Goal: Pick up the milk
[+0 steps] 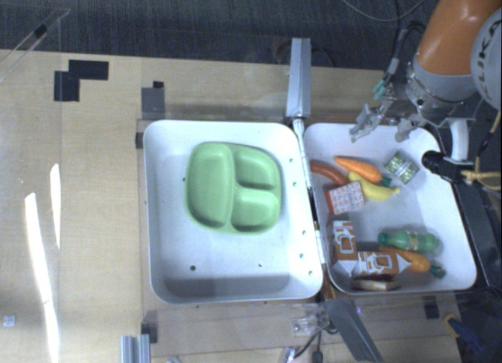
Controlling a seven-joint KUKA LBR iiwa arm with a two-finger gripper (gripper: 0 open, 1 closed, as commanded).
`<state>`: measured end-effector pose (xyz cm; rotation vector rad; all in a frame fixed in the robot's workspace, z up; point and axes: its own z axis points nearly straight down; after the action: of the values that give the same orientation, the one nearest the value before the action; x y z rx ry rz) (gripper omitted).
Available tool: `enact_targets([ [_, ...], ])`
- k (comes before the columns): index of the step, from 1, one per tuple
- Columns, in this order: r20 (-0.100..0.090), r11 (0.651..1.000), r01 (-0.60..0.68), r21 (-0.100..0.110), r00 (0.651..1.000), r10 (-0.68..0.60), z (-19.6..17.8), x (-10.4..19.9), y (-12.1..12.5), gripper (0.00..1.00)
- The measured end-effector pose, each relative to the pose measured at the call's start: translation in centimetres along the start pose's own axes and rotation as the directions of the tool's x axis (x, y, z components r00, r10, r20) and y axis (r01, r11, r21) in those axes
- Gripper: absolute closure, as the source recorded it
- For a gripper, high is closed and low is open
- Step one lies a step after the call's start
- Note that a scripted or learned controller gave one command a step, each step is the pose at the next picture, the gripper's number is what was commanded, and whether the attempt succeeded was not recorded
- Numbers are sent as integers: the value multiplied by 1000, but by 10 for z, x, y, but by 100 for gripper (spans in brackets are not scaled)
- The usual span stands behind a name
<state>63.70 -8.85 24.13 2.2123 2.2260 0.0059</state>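
The pincer (384,121) hovers spread over the far edge of the right bin (463,263), gripping nothing. Below it lie a carrot (358,168), sausage (327,171), banana (378,190) and a small can (401,168). The milk (369,263) lies at the bin's near edge, a green bottle (408,239) just beside it. The left bin (169,271) holds a green tray (234,187).

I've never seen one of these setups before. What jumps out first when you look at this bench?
The pale green divided tray stands out first, lying alone in the left white bin. Next, the right bin is crowded with toy food: a carrot, a banana, a green bottle and a brown-and-white milk carton at its near edge. The arm's end effector hovers over that bin's far corner.
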Motion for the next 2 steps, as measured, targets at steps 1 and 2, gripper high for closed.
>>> enact_targets([
  [1, 0, 1000, 0, 0, 1000, 0, 0, 0, 0, 0],
  [2, 0, 993, 121, 2, 993, -121, 119, -6, -50, 0],
])
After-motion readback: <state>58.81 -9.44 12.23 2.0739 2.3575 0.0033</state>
